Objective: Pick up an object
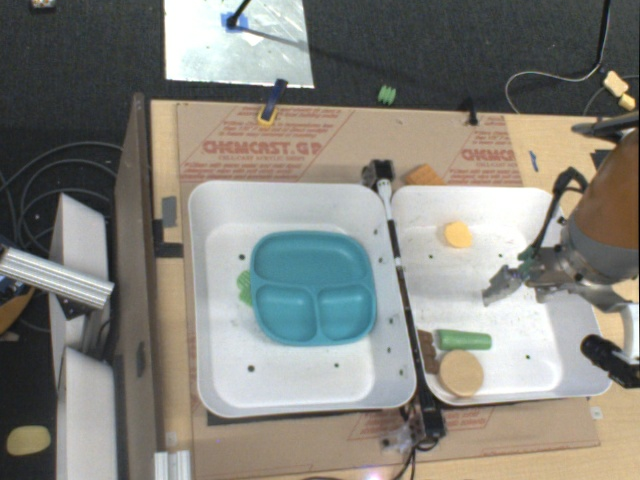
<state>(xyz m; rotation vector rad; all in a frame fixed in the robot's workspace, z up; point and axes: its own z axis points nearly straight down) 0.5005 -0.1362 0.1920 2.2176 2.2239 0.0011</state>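
My gripper (498, 290) hangs over the middle of the right bin (530, 368), reaching in from the right and pointing down to the left, with nothing seen in it. A small yellow round piece (458, 234) lies behind it, toward the bin's back. A green cylinder (463, 340) lies in front of it, near the bin's front left. A tan round disc (462, 373) sits just in front of the cylinder, and a small brown piece (428, 349) lies at their left.
The left bin (225, 368) holds a teal divided plate (313, 286) with a green item (243, 286) peeking from under its left edge. An orange-brown block (424, 176) lies on the cardboard behind the bins. A black divider (395, 268) runs between the bins.
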